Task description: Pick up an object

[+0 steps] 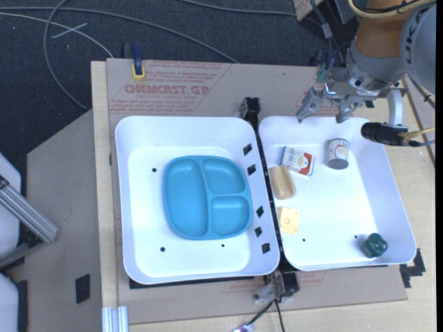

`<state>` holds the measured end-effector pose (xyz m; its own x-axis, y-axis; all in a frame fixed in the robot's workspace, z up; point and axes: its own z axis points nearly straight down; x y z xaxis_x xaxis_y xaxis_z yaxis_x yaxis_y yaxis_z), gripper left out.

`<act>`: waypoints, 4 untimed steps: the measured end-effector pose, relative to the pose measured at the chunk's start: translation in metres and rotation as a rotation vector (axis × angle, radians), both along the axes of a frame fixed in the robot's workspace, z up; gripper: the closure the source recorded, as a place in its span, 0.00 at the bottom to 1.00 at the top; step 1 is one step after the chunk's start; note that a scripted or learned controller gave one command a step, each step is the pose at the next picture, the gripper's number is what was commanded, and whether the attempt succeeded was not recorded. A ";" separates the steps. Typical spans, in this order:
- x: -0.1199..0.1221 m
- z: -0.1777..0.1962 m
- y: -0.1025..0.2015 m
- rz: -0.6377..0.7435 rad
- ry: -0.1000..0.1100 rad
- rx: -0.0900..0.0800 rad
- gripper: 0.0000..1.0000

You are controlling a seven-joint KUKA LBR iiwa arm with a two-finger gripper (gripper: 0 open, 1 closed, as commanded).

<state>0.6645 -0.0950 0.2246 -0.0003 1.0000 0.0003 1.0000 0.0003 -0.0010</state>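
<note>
My gripper (324,112) hangs over the far rim of the right bin (387,192), its two fingers spread open with nothing between them. Inside that bin, a small grey can (337,153) stands just in front of the gripper. A red and white box (297,160) lies left of the can, with a tan bread-shaped piece (282,182) below it. A yellow cheese slice (288,220) sits near the bin's left wall. A dark green object (374,245) rests in the near right corner.
The left bin (138,185) holds a blue divided plate (206,196). A black clip rail (255,178) runs between the two bins. Cables and a black fitting (382,133) lie by the right bin's far right corner.
</note>
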 end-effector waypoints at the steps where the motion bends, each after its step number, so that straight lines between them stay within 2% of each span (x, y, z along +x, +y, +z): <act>1: -0.002 -0.063 -0.002 0.000 0.006 0.001 0.00; 2: -0.007 -0.125 -0.001 0.000 0.005 0.001 0.00; 3: -0.007 -0.140 0.000 0.001 0.003 0.000 0.00; 4: -0.006 -0.127 0.000 0.000 -0.001 0.001 1.00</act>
<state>0.6589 -0.0951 0.0971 -0.0003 1.0000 0.0011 1.0000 0.0003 -0.0001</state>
